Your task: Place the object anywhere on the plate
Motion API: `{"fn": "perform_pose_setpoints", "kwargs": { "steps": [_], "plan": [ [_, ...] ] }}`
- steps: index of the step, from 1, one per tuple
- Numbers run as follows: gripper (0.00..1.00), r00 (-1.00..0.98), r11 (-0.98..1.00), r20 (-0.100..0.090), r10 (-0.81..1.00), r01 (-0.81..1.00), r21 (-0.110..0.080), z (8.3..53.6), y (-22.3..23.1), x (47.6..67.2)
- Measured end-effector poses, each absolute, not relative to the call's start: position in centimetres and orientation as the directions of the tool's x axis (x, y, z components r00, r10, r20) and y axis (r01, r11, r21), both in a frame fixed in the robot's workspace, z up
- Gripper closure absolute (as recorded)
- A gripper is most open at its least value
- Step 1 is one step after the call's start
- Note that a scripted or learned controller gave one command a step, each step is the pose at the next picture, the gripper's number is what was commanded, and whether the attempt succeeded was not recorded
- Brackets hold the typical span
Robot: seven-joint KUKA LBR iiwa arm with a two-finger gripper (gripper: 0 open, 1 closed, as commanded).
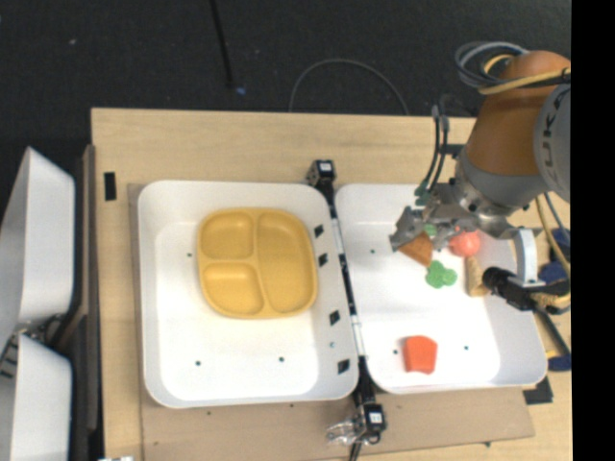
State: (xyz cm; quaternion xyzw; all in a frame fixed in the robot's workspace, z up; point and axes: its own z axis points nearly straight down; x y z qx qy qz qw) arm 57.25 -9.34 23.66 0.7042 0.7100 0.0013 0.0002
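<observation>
one red-orange block (pixel 419 353) sits nearest in the right bin (pixel 384 209), then one green piece (pixel 441 276), one pink ball (pixel 467 243) and a brown-orange wedge (pixel 417 250) at the claw (pixel 421 230) (grip state hidden). one yellow three-part plate (pixel 258 261) lies in the left bin (pixel 173 353); two bins on the table (pixel 192 128).

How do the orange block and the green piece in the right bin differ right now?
The orange block is larger and boxy; the green piece is smaller and lobed. The orange block sits alone near the right bin's front edge, well away from the gripper; the green piece lies just below the gripper, beside other small items. Both rest on the bin floor, neither on the yellow plate.
</observation>
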Motion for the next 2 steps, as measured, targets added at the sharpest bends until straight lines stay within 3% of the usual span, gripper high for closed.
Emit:
{"fn": "perform_pose_setpoints", "kwargs": {
  "steps": [2],
  "plan": [
    [1.00, -0.009, 0.009, 0.002, 1.000, 1.000, 0.002, 25.0, 2.5, 57.8]
  ]
}}
